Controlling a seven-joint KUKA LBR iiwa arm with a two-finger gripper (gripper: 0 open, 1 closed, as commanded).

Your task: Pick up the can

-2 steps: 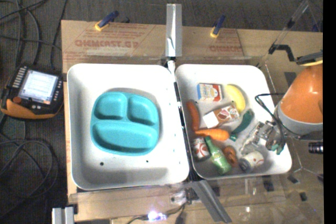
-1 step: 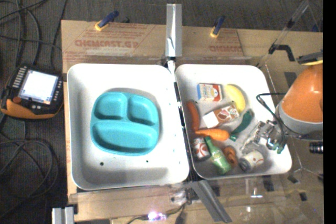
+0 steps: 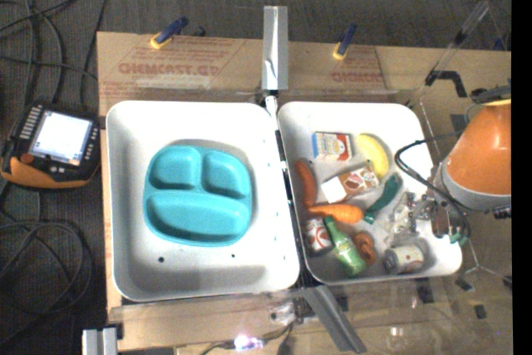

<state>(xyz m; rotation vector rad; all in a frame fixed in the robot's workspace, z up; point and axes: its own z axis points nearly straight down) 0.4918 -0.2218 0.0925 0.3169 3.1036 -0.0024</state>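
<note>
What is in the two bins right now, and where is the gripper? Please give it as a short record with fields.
left bin: holds a turquoise divided tray
right bin: holds the can, red can, carrot, green bottle, yellow fruit, small cartons
can: lying on its side near the bin's near right corner
gripper: over the right bin's right edge, above the can, nothing visibly held
fingers: cannot tell
</note>
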